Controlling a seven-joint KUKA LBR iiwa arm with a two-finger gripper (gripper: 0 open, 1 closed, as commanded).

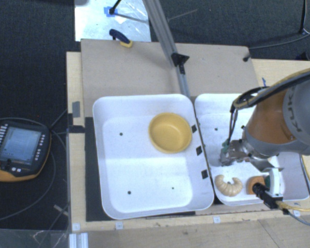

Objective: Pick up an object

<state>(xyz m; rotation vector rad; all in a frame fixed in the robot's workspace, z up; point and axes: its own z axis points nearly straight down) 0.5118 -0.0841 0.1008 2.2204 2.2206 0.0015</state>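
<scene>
Yellow, a bowl [170, 132] sat in the left bin [113, 190]. A pale croissant [229, 184] lay at the right bin's [212, 110] near edge, just below the arm's pincer [229, 155].

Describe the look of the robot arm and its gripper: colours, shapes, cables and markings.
The arm is thick and rounded, with a grey shell and a broad orange band above the wrist. A dark cable loops along its upper side, and faint raised lettering shows on the grey shell. The gripper is a small dark grey metal block, too blurred for finer detail.
</scene>
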